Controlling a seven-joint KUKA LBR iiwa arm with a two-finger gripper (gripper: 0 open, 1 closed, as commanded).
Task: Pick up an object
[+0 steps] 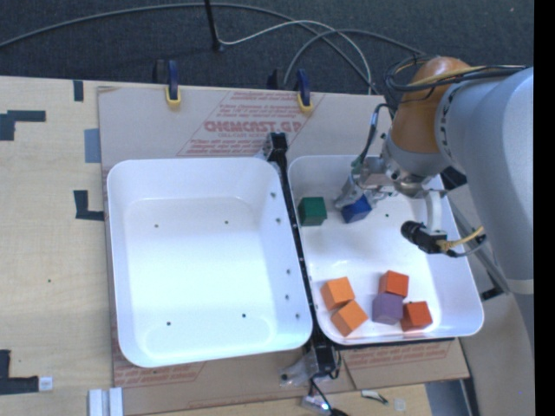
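Camera view: gripper sits at twelve o'clock in the right bin; its fingers clamp the blue block. Block is tilted, long axis toward two o'clock; green cube lies near at nine o'clock.

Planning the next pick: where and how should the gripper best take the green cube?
Probably from straight above, fingers closing on two opposite side faces of the green cube. It sits flat, apart from the blue block, but close to the bin's left wall, so the faces running away from that wall look easier.
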